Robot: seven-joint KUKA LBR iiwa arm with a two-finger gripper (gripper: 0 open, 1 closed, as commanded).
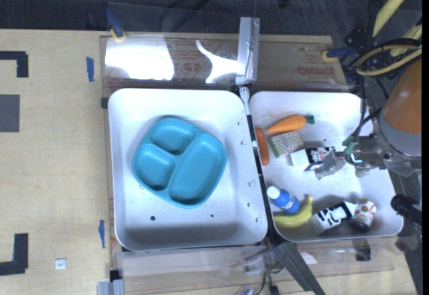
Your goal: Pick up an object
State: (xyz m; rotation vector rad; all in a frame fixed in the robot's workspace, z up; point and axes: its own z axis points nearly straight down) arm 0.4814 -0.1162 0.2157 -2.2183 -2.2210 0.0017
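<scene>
The right bin point(335, 114) holds several objects. An orange carrot point(287, 125) lies near its back, with a green-speckled pad point(287, 143) just below it and a second orange piece point(261, 146) along the left wall. A small black-and-white item point(312, 155) sits mid-bin. Along the front are a blue-capped bottle point(283, 200), a yellow banana point(295, 216), a black-and-white carton point(333, 214) and a small round orange-and-white object point(362, 213). My gripper point(328, 165) hangs low over the middle of this bin, right beside the small black-and-white item. No object is visibly lifted.
The left bin point(120, 173) holds a blue divided plate point(179, 161). My arm point(402, 119) comes in over the right bin's right wall. A clear plastic panel and metal post point(248, 52) stand behind the bins. Cables and stands lie at the back right.
</scene>
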